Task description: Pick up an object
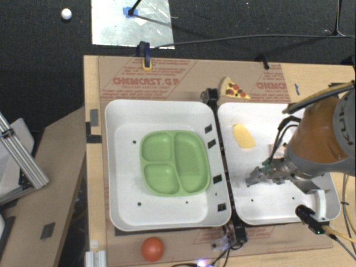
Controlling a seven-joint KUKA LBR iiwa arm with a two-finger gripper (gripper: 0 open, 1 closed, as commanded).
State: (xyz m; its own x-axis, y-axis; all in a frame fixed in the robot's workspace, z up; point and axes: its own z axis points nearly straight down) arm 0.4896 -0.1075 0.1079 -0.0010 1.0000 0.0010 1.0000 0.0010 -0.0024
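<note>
Yellow object [243, 136], a small rounded piece, lies on the floor of the right bin [261, 210], in its upper left part, near the divide between the two bins and well apart from anything else inside. Below and to the right of it, over the middle of the same bin, the gripper [257, 177] hangs low on the end of the grey arm [317, 143], whose orange band fills much of the bin's right side; whether its fingers are spread or pressed together cannot be told from this slant, and nothing shows between them. The gripper is apart from the yellow object. The left bin [119, 204] holds a green plate [174, 163] with three compartments, lying flat near its centre. Just beyond the far rim of the right bin a toy pizza slice [234, 89] rests on the brown board [167, 79] that covers the surface, and this board bears the red printing "CHEMCAST GP", readable at upper left and again, partly cut off, at upper right. A blue clamp [144, 53] grips the board's far edge. On the near edge, below the left bin, sits an orange-red ball [152, 248]. A small white ball [67, 14] lies on the dark floor at far upper left, beside a shiny grey sheet [114, 21].
</note>
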